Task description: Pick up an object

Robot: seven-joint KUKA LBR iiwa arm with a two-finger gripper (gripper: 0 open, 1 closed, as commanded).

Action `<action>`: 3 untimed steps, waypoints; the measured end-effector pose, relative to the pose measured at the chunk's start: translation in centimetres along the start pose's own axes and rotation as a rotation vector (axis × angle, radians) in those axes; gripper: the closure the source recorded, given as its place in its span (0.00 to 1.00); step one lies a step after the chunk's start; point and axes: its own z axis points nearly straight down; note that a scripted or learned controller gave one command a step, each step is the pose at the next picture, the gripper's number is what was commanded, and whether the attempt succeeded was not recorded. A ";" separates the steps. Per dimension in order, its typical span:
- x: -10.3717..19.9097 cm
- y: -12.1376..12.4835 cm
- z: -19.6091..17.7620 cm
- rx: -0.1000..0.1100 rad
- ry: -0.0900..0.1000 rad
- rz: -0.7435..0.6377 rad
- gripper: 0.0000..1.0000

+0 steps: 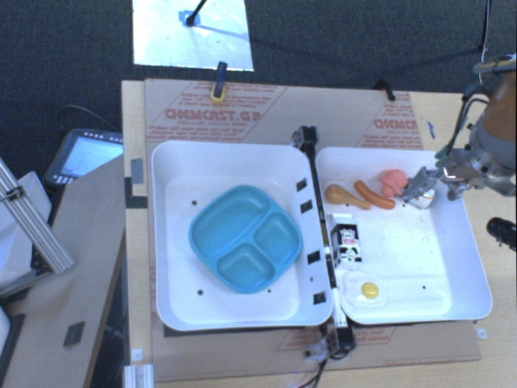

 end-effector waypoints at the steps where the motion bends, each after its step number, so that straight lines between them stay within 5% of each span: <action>1: 0.9 -0.6 5.3 0.000 0.001 0.000 0.00; 2: 0.2 -0.8 9.8 0.000 0.000 0.001 0.00; 3: 0.2 -0.6 8.4 -0.006 -0.002 0.000 1.00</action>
